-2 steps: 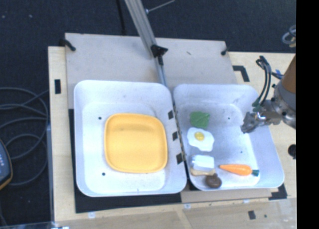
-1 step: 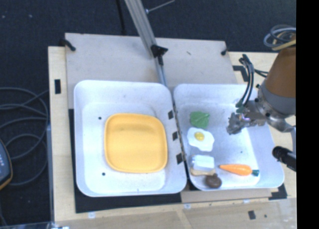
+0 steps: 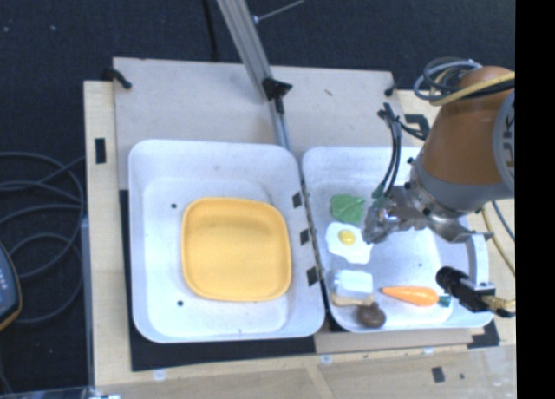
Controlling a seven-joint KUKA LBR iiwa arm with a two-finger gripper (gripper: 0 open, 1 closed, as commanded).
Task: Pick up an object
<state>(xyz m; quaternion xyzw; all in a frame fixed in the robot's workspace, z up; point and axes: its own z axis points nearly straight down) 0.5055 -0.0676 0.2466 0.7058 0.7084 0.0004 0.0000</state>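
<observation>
The right bin [image 3: 408,167] holds a green leaf-shaped piece [image 3: 348,207], a toy fried egg [image 3: 347,242], a white block [image 3: 355,283], an orange carrot [image 3: 409,296] and a small brown round piece [image 3: 371,316]. My gripper [image 3: 375,227] hangs over the right bin, just right of the fried egg and below the green piece. Nothing shows between its fingers. The arm's grey and orange body [image 3: 464,150] covers the bin's upper right part.
In the left bin [image 3: 156,172] lies a yellow square plate [image 3: 236,248]. A grey metal pole [image 3: 247,37] slants down to the rim between the bins. Cables lie off the bench at the left.
</observation>
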